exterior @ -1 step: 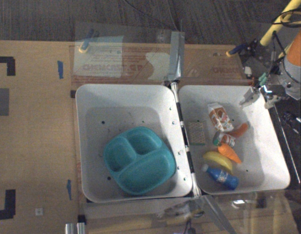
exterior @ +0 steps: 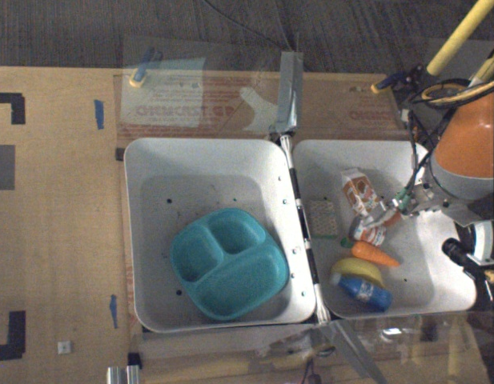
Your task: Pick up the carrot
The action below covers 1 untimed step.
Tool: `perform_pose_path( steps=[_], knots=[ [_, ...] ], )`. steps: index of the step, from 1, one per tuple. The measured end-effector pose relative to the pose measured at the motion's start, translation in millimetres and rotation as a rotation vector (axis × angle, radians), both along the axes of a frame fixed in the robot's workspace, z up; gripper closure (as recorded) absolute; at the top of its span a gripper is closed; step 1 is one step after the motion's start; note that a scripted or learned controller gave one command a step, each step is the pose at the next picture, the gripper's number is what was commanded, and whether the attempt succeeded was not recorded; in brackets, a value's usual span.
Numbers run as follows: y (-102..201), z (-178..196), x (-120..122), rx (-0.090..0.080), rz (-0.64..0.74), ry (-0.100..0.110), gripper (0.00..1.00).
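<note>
**While the carrot sits loose in the right bin, approach needs cleaning up**

Carrot (exterior: 375,254) lies flat on the floor of the right bin (exterior: 439,290), long axis roughly left-right, tip pointing toward the arm side. Nothing is gripping it. It's crowded: a banana (exterior: 357,269) lies just below it, near touching, with a blue bottle (exterior: 367,293) below that. Just above the carrot lies a small red-and-white packet (exterior: 371,232), close enough that I can't tell whether they touch. A carton (exterior: 359,193) with an orange-brown print sits further up, and a small mesh-patterned pad (exterior: 323,217) lies by the bin's left wall.

Gripper (exterior: 397,210) hangs over the packet's upper right end, above and right of the carrot, not over it. The fingers blur into the packet at this resolution; I cannot tell how wide they stand or whether they touch anything. No object visibly between them.

My read for the step: shift down-left until centred over the carrot's thick middle, turn the wrist so the fingers close across its short axis, and descend into the gaps on the banana and packet sides. Risk: clipping the packet or banana and dragging it along, or pinching the taper and squirting the carrot out.

Left bin (exterior: 150,182) holds a teal divided plate (exterior: 229,262); not relevant.
</note>
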State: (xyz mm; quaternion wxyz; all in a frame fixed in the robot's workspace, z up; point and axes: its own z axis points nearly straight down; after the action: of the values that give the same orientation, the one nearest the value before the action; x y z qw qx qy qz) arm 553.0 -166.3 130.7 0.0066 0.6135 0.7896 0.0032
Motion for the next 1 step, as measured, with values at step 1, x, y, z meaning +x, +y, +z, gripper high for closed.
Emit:
perform_pose_path(
  steps=[1],
  knots=[
    [7.0, -13.1, -8.0, -0.003, 0.024, -0.027, 0.0]
  ],
)
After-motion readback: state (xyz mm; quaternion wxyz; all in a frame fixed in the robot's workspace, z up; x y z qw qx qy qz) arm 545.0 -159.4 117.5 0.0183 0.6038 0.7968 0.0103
